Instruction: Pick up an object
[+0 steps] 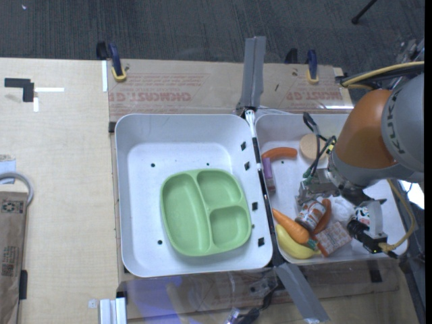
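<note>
Arm [378, 133] reaches from right, wrist low over right bin [287, 121]. Gripper [312, 196] sits in middle of clutter, apparently chosen as densest spot for grab. Jaw opening: cannot tell; wrist body hides it. Nothing visibly held.

Candidate objects all in right bin: carrot [290, 226] lying on banana [294, 246] at front edge; small can [310, 216] just below gripper; hot dog [279, 153] toward back; round wooden disc [310, 146] beside it.

Left bin [135, 181] holds green divided plate [204, 211], flat, centred, well apart from gripper.
</note>
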Available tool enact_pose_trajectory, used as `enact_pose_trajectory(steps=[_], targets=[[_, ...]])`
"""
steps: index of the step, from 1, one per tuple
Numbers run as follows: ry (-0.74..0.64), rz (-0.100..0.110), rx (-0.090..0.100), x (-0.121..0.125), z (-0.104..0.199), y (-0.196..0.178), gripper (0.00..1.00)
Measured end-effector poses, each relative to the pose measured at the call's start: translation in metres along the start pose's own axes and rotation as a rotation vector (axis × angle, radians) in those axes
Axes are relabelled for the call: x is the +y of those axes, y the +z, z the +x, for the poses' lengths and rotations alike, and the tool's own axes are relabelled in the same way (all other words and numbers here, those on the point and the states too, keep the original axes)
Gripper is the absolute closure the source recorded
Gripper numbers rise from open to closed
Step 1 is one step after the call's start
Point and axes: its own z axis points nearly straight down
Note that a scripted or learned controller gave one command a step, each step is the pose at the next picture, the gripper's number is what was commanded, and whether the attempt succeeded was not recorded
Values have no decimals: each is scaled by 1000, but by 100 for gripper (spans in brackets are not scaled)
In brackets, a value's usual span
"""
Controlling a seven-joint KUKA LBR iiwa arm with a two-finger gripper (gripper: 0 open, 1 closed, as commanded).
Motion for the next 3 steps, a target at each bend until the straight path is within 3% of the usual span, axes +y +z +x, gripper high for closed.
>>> enact_pose_trajectory(steps=[1,2,3], targets=[[0,0,0,0,0,0,0],[3,6,1,0,-1,-5,100],[2,7,1,0,-1,-5,0]])
